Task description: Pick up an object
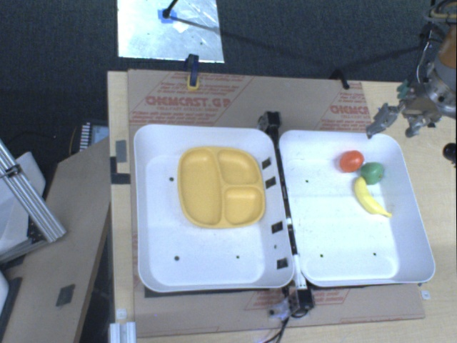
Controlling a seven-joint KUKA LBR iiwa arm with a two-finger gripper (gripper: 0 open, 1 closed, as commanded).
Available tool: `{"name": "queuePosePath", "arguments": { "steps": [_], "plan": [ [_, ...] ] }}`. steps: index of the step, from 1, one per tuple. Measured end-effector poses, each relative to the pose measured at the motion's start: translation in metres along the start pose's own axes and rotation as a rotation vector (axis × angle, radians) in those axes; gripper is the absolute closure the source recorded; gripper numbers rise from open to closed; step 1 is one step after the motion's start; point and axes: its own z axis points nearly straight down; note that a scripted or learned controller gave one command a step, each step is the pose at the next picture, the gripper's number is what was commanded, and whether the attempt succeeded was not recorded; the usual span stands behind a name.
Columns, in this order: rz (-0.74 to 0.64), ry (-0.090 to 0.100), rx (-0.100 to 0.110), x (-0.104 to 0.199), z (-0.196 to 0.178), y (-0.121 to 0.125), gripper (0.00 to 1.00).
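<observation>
Camera view, slanted down over the bench (118, 213). Far left: an aluminium rail (25, 195) runs diagonally, off the bench edge. Top left of centre, a shiny metal sheet (170, 20) lies on dark carpet, blue tape near its upper middle. A cardboard sheet (214, 98) with red print sits under both bins, pinned by a yellow clamp (193, 73) at its far edge.

Left bin (153, 263): holds a yellow tray (220, 186) with three compartments, set a little above the bin's centre, flat on the floor. Black clips (271, 184) line the seam between the bins.

Right bin (343, 263): three items cluster in the upper right part. Red tomato (350, 161) farthest back; green piece (372, 171) just beside it, to its lower right, touching or nearly so; banana (370, 197) below those, angled down to the right, its upper end close under the green piece.

Far right: claw (400, 123) hangs over the right bin's far right corner, above the rim, well apart from the fruit. Fingers spread wide, nothing between them. Grey arm (443, 56) rises out of frame at the right.
</observation>
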Motion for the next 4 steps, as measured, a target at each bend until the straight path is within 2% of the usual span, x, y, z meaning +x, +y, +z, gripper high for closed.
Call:
{"name": "queuePosePath", "arguments": {
  "steps": [1,2,4],
  "plan": [
    [-0.002,-0.002,-0.009,0.0,-0.006,0.002,0.0],
    [-0.004,-0.001,-0.005,0.01,0.05,0.0,0.0],
    [0.001,-0.001,-0.005,-0.002,0.15,0.013,0.0]
  ]
}}
